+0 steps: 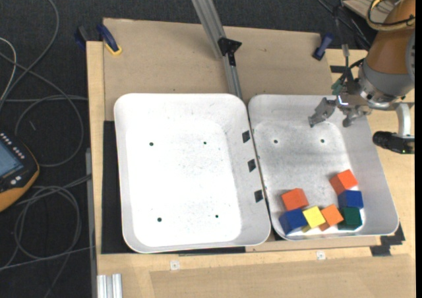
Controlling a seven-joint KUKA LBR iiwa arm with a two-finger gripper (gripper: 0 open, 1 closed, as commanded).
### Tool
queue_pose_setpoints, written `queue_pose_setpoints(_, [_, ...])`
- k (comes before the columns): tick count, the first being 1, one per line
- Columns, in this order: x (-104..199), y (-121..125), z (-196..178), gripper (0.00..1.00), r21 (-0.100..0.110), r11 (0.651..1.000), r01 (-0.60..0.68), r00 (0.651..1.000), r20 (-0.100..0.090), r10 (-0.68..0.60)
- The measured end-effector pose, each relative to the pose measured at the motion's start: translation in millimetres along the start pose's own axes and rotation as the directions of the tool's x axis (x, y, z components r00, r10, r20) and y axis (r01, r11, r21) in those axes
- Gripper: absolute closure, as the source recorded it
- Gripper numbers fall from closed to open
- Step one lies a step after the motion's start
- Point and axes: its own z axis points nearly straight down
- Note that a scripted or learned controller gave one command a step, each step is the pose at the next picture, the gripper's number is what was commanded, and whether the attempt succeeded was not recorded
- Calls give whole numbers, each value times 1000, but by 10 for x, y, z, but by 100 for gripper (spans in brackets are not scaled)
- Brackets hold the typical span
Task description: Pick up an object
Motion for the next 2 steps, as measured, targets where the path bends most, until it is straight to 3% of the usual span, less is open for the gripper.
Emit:
queue_pose_setpoints(1, [9, -7, 531, 0, 0, 1000, 0, 1000, 0, 0])
queue_pose_setpoints(2, [6, 19, 374, 100, -9, 1000, 1, 1000, 1, -1])
